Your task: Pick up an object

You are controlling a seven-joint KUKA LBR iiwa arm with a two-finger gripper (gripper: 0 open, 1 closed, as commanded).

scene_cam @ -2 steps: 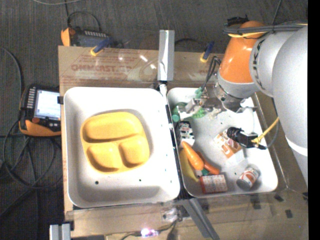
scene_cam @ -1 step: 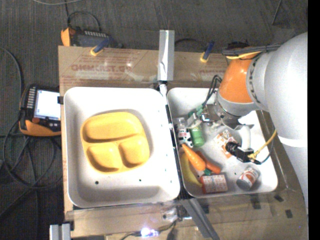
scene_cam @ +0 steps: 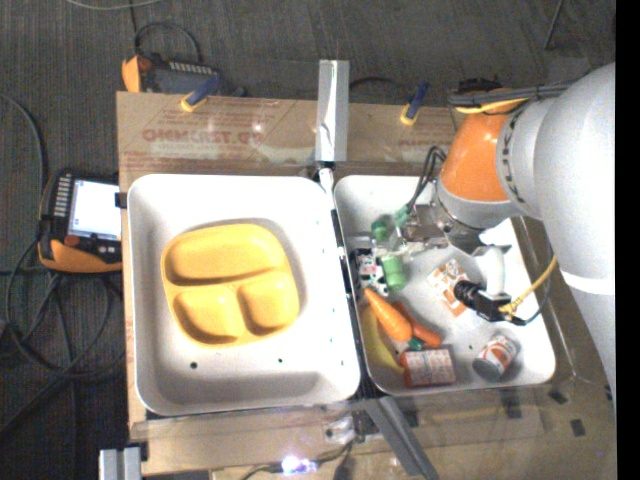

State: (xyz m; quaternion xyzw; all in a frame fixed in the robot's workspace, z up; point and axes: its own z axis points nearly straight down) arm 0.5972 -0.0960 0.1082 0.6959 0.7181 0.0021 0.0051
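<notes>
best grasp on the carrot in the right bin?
Probably the carrot at its thick orange middle, coming straight down with the fingers closing across its width. It lies flat and slanted, leafy tip toward the red-labelled packet, upper end near the green object. A yellow banana-like piece crowds its left side, so the top is the freest approach.

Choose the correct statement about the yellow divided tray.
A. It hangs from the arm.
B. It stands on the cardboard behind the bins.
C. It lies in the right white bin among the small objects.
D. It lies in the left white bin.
D: the yellow divided tray lies flat inside the left white bin, while the carrot and other small objects sit in the right white bin.
</notes>
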